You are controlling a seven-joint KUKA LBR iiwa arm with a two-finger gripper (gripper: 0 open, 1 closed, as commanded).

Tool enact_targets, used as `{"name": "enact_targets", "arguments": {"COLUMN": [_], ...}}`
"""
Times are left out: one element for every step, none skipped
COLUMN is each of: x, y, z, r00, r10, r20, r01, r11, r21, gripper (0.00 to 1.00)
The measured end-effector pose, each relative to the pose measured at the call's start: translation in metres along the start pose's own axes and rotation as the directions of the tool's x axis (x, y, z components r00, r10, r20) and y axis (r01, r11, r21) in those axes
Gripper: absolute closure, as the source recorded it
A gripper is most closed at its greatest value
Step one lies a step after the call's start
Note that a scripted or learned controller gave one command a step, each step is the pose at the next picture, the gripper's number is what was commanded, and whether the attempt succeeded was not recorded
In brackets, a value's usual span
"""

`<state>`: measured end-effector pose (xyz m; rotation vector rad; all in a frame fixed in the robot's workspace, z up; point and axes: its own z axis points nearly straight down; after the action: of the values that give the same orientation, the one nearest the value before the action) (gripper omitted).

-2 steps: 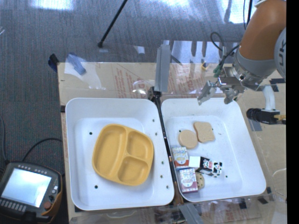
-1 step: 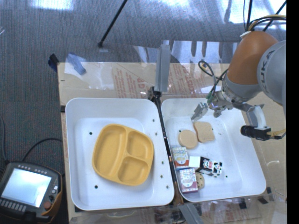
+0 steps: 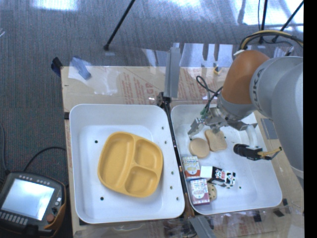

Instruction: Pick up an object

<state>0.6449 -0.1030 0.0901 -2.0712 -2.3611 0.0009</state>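
The claw [image 3: 202,124] is hovering low in the approach step, its prongs apart and gripping nothing. Two flat tan bread-shaped toy slices [image 3: 208,143] are lying just below it, so the next move probably calls for lowering and closing.

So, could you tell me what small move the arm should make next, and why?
Probably a short descent. The end effector hangs in the right white bin just above the two flat tan biscuit-like pieces, with nothing visibly held; lowering onto the nearer round one seems the likeliest way to a pick.
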Motion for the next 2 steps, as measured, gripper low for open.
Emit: {"name": "enact_targets", "arguments": {"x": [0.010,-0.031], "y": [0.002,-0.027], "z": [0.001,0.001], "r00": [1.000,0.974], "r10": [-0.010,-0.226], "r20": [0.001,0.001], "r01": [0.010,0.226], "r11": [1.000,0.974], "r21": [-0.003,-0.003], "gripper": [0.00,0.00]}}
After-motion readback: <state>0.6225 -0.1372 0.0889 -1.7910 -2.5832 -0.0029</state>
